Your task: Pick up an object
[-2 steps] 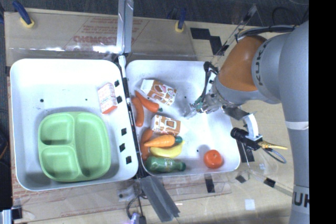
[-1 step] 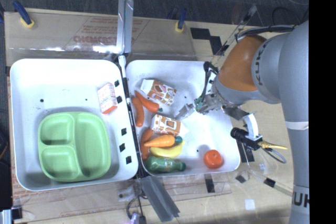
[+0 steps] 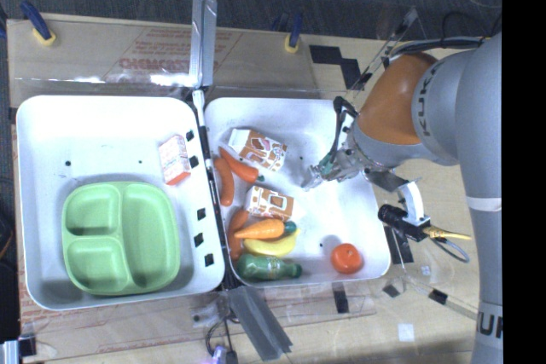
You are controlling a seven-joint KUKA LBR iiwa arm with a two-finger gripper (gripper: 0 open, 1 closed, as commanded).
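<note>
My gripper (image 3: pixel 317 176) hangs low over the right bin (image 3: pixel 358 117), near its middle, above bare white floor. Nothing shows between its fingers. To its left lie two small cartons (image 3: pixel 258 149) (image 3: pixel 270 202), two sausages (image 3: pixel 241 167) (image 3: pixel 225 181), a carrot (image 3: pixel 258 229), a banana (image 3: pixel 271 245) and a green cucumber (image 3: pixel 267 268). An orange tomato (image 3: pixel 345 257) sits below the gripper toward the bin's front right corner.
The left bin (image 3: pixel 51 124) holds a green divided plate (image 3: pixel 121 236) and a small orange-and-white carton (image 3: pixel 174 158) near the divider. The grey arm with its orange band (image 3: pixel 394 111) reaches in over the right bin's right wall.
</note>
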